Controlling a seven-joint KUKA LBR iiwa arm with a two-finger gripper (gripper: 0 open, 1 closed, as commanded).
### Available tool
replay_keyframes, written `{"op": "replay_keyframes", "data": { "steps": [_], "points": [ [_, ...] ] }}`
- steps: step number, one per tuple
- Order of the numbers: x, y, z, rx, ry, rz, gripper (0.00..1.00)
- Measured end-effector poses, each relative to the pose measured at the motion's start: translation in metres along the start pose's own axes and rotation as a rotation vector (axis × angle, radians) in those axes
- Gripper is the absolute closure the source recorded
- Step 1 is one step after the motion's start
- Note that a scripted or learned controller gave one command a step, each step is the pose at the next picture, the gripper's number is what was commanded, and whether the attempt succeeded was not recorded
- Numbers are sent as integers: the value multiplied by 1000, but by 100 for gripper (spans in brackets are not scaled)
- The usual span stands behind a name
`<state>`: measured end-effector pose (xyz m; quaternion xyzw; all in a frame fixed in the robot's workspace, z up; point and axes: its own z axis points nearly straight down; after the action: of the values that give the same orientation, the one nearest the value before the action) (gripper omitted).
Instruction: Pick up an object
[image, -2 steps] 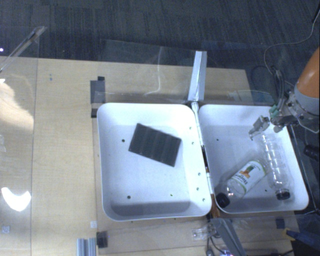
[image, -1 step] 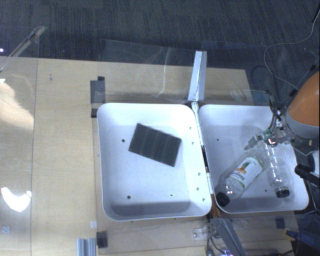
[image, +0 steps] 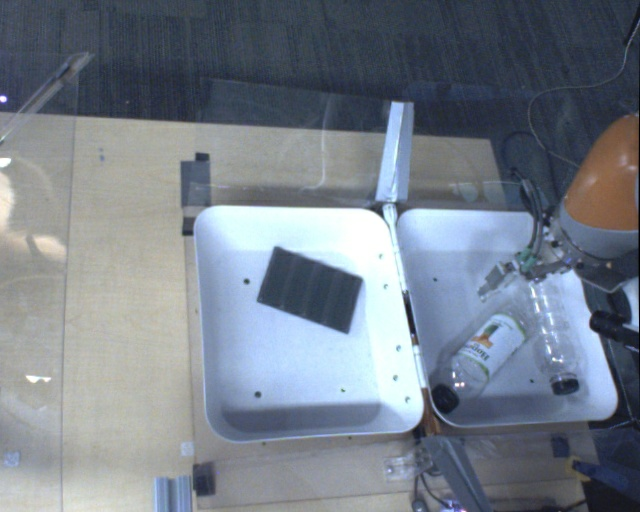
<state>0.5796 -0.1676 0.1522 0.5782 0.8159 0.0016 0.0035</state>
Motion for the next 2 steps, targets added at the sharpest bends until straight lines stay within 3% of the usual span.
{"op": "replay_keyframes", "data": {
  "steps": [1,2],
  "points": [
    [41,6,11,1,2,-164,0],
    [59,-64,61,-10,-4,-153,0]
  ]
}}
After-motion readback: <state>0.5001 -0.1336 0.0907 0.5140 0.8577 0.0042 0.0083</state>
